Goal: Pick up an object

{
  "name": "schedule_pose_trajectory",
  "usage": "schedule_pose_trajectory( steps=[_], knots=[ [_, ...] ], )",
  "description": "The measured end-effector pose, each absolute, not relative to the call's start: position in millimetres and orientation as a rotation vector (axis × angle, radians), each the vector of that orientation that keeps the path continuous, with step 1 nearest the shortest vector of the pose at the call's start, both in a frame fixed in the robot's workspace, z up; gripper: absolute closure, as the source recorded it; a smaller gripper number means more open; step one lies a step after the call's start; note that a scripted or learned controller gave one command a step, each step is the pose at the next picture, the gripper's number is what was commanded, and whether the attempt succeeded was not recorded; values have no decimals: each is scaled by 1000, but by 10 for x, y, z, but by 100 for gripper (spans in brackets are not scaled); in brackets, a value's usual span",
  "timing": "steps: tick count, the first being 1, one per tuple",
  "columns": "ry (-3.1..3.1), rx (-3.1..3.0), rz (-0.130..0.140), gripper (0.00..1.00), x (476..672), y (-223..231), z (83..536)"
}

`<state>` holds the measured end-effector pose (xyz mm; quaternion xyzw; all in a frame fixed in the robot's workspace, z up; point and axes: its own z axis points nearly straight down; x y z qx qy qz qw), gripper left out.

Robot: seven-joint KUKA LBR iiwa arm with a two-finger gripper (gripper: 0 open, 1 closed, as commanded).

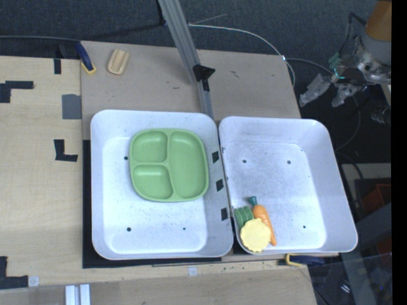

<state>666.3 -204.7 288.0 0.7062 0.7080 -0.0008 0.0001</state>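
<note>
The arm is cut off at the upper right corner, well beyond the right bin's far right corner and outside both bins. Only its orange band and grey wrist show, and the claw below them is a small, blurred tangle of grey parts over the dark floor; whether it is spread or pressed together cannot be told, and nothing can be made out in it.

The right bin holds a small cluster of toy food tucked into its near left corner, against the wall it shares with the left bin. A round pale yellow piece lies nearest the front rim. An orange carrot rests along its right side, touching it, and a dark green piece sits just behind it, partly covered, so its shape is hard to read.

The left bin holds a light green divided plate with three compartments, lying flat in the far half of that bin, toward the shared wall.

Behind the left bin, on the table, lie a small tan object and, just to its left, a blue and yellow item too small to identify. A grey metal bar slants down to the junction of the two bins. No writing or labels can be read anywhere.
</note>
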Motion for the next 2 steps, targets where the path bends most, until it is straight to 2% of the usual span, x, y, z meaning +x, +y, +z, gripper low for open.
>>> schedule_pose_trajectory(
  steps=[1,2],
  knots=[
    [2224,2219,-3,0,6662,-2049,2880],
    [2227,2224,-9,0,6631,-2078,2241]
  ],
)
